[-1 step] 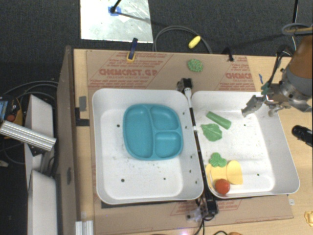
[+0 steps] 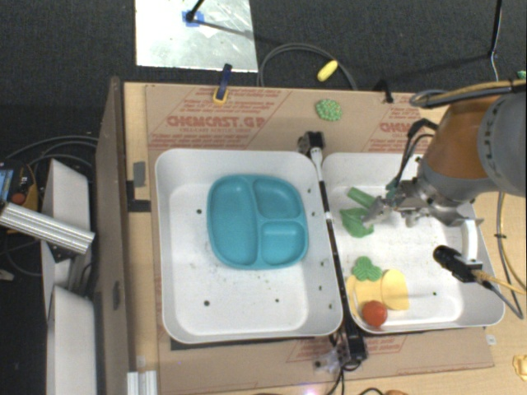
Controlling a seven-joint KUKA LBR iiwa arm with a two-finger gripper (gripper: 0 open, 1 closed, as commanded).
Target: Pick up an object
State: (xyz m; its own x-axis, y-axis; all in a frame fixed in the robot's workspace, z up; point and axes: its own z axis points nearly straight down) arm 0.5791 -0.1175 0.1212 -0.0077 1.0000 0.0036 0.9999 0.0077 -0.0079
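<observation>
Green object (image 2: 356, 219) lies near the right bin's (image 2: 486, 307) left wall, gripper (image 2: 380, 211) touching it, grip unclear.

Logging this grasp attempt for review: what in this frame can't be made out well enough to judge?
- Gripper: small and blurred in the camera view, so a grasp on the green piece can't be confirmed.
- Arm: cut off by the right edge.
- Yellow toy: partly hidden behind the red ball and green blob; shape unclear.
- Green thing on the bench: too small to identify.
</observation>
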